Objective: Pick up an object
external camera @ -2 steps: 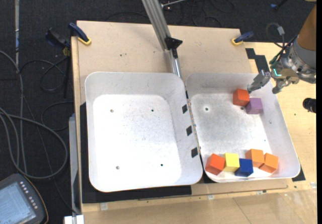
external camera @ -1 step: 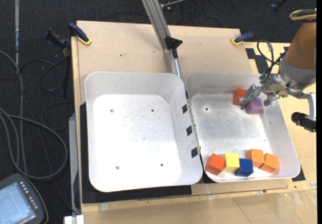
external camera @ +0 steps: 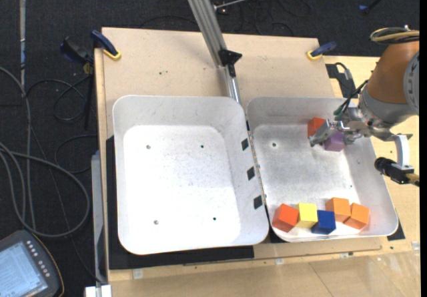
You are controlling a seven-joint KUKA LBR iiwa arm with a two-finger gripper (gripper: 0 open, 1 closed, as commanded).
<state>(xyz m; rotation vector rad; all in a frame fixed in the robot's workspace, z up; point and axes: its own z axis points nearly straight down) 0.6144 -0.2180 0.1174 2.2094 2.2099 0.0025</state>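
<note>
In the right bin (external camera: 293,169), my gripper (external camera: 328,134) hangs low over the upper right part, reaching in from the right. A purple block (external camera: 334,143) lies right under it, partly covered by the gripper's body. A red-orange block (external camera: 315,127) sits just to the gripper's left, touching or nearly touching it. I cannot make out whether either block is held. Along the bin's front wall lies a row of blocks: an orange one (external camera: 287,216), a yellow one (external camera: 307,213), a blue one (external camera: 325,221) and two more orange ones (external camera: 340,208) (external camera: 359,215).
The left bin (external camera: 133,155) stands beside the right one, their walls meeting in the middle. A slanted metal pole (external camera: 203,12) runs down from the top to the bins' back edge. Clamps (external camera: 105,44) (external camera: 321,50) sit at the bench's far corners.
</note>
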